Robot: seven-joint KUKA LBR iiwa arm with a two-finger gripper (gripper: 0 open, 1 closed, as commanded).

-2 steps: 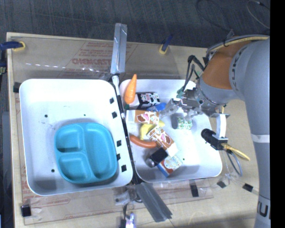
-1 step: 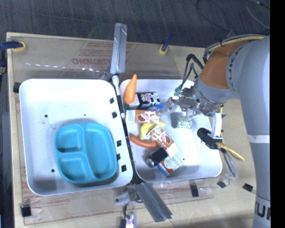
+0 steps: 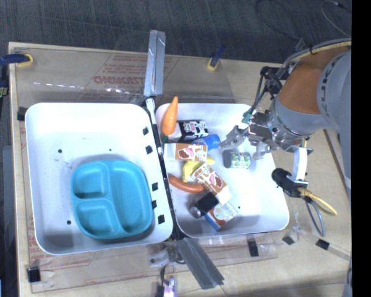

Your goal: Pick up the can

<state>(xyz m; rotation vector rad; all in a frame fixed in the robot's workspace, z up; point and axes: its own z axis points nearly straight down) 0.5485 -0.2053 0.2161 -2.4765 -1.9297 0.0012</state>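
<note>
Two white bins sit on the table; the can [image 3: 240, 160] lies in the right bin [image 3: 260, 218], apart from the clutter. Just above it, the hand [image 3: 242, 142] hovers spread. Grasping and lifting remain.

A tray [image 3: 111, 198] lies in the left bin [image 3: 43, 129]. The can [image 3: 240, 160] lies by the right bin's [image 3: 260, 212] right edge, with the carrot [image 3: 169, 117] at its far left corner.
</note>
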